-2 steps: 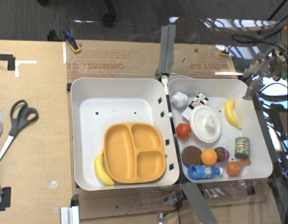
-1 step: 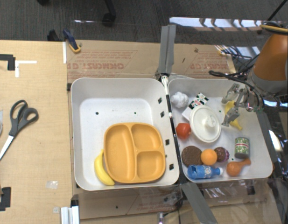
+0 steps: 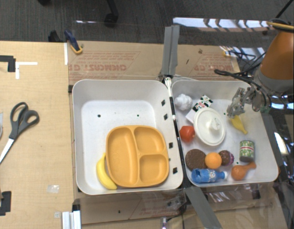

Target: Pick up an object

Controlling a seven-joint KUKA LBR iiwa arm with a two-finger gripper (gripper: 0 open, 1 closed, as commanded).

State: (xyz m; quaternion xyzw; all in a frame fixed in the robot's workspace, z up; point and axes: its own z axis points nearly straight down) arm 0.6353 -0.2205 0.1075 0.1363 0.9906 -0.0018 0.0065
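Note:
My gripper hangs over the right bin's far right part, reaching in from the right on the grey arm with the orange band. Just below its tip lies a small yellow piece; I cannot tell whether they touch. A white round lid sits to the left of the gripper. Nearby in the same bin are a red tomato, a green can, an orange ball, a brown disc and a blue bottle. Nothing shows as held.
The left bin holds a yellow divided plate with a banana at its left edge. Scissors lie on the wooden bench at the left. A white crumpled lump and a checkered item sit at the right bin's back.

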